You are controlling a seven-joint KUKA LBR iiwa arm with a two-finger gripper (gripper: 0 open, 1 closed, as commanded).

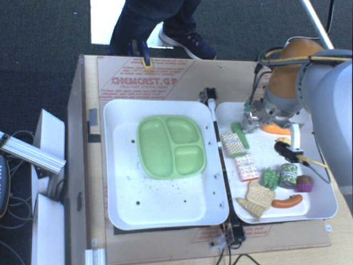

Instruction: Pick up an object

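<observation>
Desk (83, 148) is carrying a cardboard sheet (143, 81) with red print, and two white bins are sitting on it side by side. Left bin (113, 164) is holding one green divided plate (165, 146), lying flat near its middle, well apart from everything else. Beyond the desk's far edge, a person's dark shoe (190, 42) is standing on the floor.

Right bin (325, 206) is holding all the loose items. Going from its left wall: a patterned packet (234, 144) is lying just beside a green strip (239, 134), with a pink packet (246, 167) nearer the camera and two tan crackers (258, 196) overlapping at the front edge. Further right, a green leafy piece (269, 178) is touching a small can (287, 174); a purple piece (304, 184) is sitting beside the can, and a sausage (287, 202) is lying in front of them.

Tool (248, 125) is hanging low over the far left part of the right bin, just beside the far end of the green strip. Whether it is wide or narrow cannot be told, and nothing is showing held in it. An orange piece (274, 129) is lying just right of it, partly under the wrist. The grey arm (325, 87) is covering the bin's far right corner.
</observation>
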